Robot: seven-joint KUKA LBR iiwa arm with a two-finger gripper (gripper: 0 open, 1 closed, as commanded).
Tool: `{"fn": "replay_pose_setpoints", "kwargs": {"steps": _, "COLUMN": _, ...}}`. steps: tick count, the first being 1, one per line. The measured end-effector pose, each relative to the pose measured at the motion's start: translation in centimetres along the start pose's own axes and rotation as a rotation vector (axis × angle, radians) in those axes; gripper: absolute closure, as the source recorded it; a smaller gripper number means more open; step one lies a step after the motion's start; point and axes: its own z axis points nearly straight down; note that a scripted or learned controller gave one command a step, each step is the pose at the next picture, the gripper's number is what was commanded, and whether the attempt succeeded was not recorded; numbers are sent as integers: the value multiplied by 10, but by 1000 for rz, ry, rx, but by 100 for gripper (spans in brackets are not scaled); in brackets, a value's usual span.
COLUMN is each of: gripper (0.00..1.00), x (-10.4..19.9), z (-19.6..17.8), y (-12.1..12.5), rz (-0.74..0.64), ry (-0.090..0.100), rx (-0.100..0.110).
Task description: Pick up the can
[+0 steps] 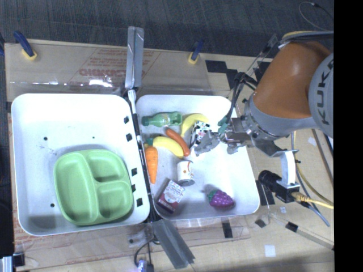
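Camera view | tool [205, 140] low in right white bin [241, 177], finger state cannot be told | small white cylindrical can [185, 171] lies just below it, apart

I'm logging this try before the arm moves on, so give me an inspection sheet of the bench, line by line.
Surface: two shallow white bins side by side, left bin and right bin, on a bench.
Job's things: can lies in the right bin's middle, not between any fingers.
Clutter: green divided tray in the left bin; in the right bin a green bottle, two bananas, a carrot, purple grapes and a dark packet.
Grippers: gripper hangs over the right bin, above and right of the can; finger state unclear.
Cables: yellow cable right of the bins.
Surroundings: blue clamps on the bench's far edge.
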Motion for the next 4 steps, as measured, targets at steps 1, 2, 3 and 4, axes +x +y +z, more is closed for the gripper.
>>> {"fn": "replay_pose_setpoints", "kwargs": {"steps": 1, "gripper": 0, "x": 19, "z": 137, "y": -10, "rz": -186, "ry": 0, "rx": 1}}
{"fn": "replay_pose_setpoints", "kwargs": {"steps": 2, "gripper": 0, "x": -1, "z": 193, "y": 17, "rz": -117, "ry": 1, "rx": 1}}
{"fn": "replay_pose_setpoints", "kwargs": {"steps": 3, "gripper": 100, "x": -1, "z": 184, "y": 17, "rz": -121, "ry": 0, "rx": 3}}
{"fn": "replay_pose_setpoints", "kwargs": {"steps": 4, "gripper": 100, "x": 93, "z": 92, "y": 27, "rz": -29, "ry": 0, "rx": -1}}
